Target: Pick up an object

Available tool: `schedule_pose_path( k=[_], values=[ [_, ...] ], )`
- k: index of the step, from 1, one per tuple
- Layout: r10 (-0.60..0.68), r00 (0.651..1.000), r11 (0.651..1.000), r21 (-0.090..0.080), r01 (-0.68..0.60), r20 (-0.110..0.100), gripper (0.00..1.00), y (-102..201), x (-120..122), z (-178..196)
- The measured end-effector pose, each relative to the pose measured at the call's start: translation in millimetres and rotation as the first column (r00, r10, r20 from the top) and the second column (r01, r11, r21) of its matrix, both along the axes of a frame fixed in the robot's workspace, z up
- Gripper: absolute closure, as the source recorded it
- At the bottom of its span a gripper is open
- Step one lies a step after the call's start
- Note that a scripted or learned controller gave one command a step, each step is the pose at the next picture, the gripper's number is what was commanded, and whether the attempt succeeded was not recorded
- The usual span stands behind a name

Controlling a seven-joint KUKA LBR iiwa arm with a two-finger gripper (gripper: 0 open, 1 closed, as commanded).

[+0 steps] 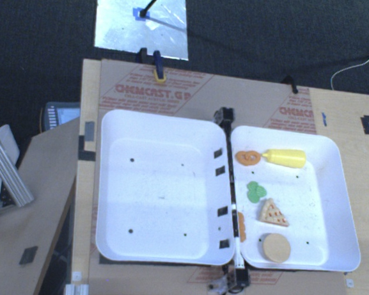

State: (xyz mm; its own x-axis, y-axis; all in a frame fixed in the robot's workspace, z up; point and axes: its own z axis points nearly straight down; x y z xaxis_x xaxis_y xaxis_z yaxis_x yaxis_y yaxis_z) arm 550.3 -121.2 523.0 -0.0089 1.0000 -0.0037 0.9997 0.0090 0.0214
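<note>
The right bin (342, 183) holds several small objects. A yellow bottle-shaped toy (285, 157) lies near its back wall, with an orange ring-like piece (248, 157) just to its left. A green leafy piece (255, 192) sits in the middle. In front of it lies a tan pizza-slice wedge (272, 213), and a round tan disc (276, 247) rests near the front wall. A small orange piece (241, 226) lies against the bin's left wall.
The left bin (162, 186) stands beside the right one, joined along a black clipped seam (230, 192). Both rest on a cardboard sheet (202, 90) on the wooden bench. A shiny metal plate (143, 18) lies beyond the bench on dark floor.
</note>
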Motion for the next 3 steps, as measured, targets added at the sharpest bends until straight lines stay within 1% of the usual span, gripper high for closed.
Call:
schedule_pose_path(
  k=[1, 2, 3],
  values=[
    [0.003, 1.000, 1.000, 0.005, -0.003, -0.015, 1.00, 77, 29, 14],
    [0.006, 1.000, 1.000, 0.007, -0.005, -0.019, 1.00, 176, -9, 12],
    [0.004, 1.000, 1.000, 0.005, -0.004, -0.024, 1.00, 258, -11, -31]
  ],
)
